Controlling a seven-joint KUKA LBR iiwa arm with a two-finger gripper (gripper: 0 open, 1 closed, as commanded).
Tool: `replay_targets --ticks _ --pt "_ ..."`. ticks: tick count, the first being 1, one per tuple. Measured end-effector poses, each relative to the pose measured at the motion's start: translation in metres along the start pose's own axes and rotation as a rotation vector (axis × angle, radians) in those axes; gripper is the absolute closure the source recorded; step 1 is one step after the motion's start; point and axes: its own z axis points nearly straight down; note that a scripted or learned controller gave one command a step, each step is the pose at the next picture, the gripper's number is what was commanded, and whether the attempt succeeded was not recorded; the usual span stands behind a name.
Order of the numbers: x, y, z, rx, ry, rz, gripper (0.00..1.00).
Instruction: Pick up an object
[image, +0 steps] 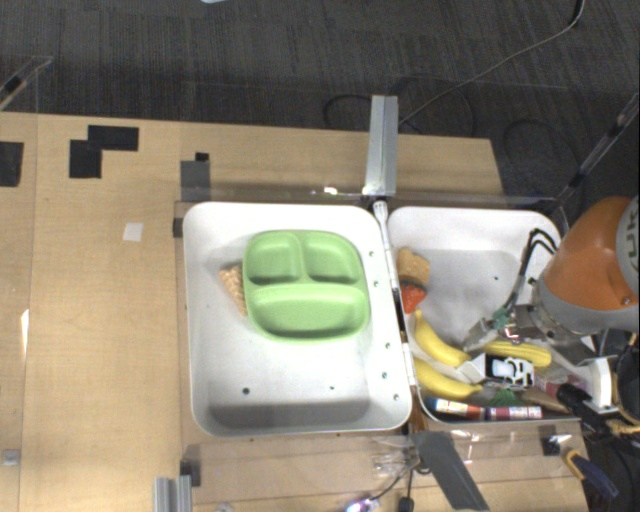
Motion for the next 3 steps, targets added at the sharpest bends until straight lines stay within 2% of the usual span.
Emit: replay_targets --ticks 1,2,3 --pt "0.014 0.01 0.0 0.003 -0.002 0.142 0.0" --pt "0.052 0.021 0.0 0.0 0.0 0.149 0.0" --pt "0.056 0.024 -0.011 -0.004 0.006 0.143 1.0"
